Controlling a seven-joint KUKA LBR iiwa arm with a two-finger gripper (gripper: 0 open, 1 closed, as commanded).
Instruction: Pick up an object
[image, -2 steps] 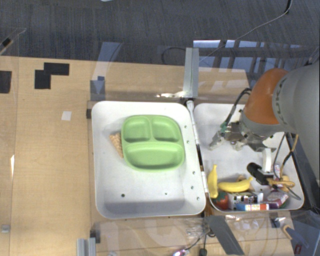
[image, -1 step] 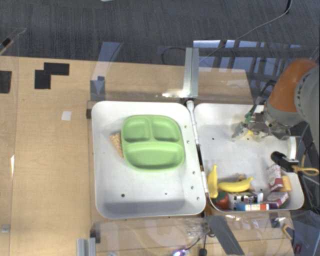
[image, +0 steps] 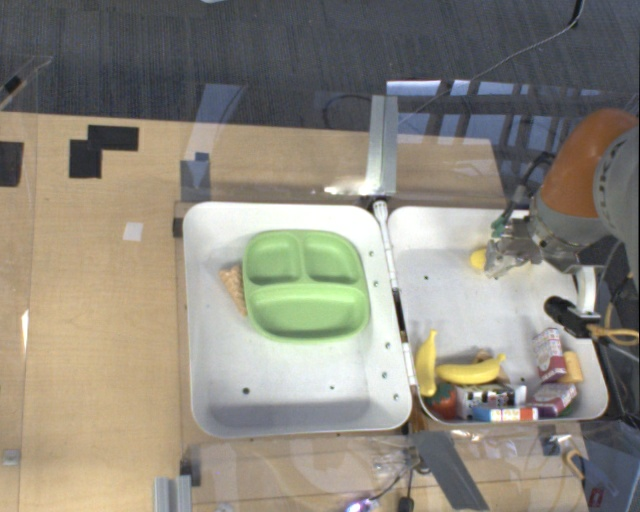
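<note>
1. Two white bins are set side by side on the bench. The left bin (image: 215, 300) holds a big green tray (image: 303, 283) with three sections, and a tan, crumbly-looking thing (image: 234, 288) peeks out from under its left edge.
2. The right bin (image: 450, 300) is reached by the arm (image: 590, 175) from the right. A pile is kept along its near edge — two bananas (image: 455, 368), a red round thing (image: 445, 402), and some small packets and a can (image: 548, 352).
3. The gripper (image: 503, 255) is seen low in the far part of the right bin. It cannot be told whether it is open or closed.
4. A small yellow object (image: 479, 261) lies just beside the gripper, touching it or nearly so, well apart from the pile. It is likely the thing to be picked. It looks light and smooth — maybe slippery — so it is best taken across its middle.
</note>
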